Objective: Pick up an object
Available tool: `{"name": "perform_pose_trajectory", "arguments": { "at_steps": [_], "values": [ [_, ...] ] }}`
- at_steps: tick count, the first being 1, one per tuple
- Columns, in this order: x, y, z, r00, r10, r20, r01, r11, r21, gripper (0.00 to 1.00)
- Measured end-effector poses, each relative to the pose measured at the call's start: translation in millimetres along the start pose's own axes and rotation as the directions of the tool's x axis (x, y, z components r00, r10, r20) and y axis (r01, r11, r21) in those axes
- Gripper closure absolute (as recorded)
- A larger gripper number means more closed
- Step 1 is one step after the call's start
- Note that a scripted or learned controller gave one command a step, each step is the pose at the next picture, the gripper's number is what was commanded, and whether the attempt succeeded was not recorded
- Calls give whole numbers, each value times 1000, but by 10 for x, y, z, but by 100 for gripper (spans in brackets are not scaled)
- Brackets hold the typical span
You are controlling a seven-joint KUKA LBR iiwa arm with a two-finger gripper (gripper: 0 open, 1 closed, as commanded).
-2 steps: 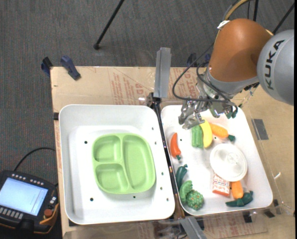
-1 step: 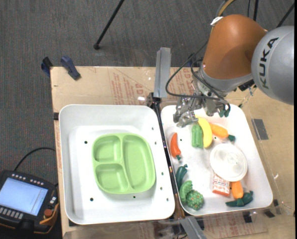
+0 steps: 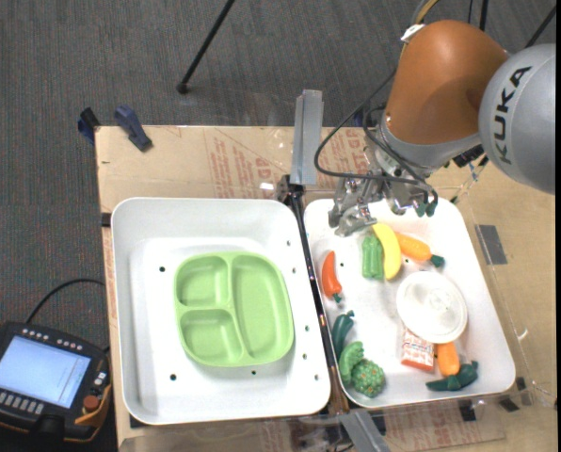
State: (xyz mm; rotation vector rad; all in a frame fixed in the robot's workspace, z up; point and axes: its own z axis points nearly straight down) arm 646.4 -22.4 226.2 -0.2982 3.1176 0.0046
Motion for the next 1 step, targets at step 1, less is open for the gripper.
{"name": "perform_pose_trajectory", "arguments": {
  "at_steps": [1],
  "values": [
    [554,194,197,998,67,-10,-67,998,1,100]
  ]
}}
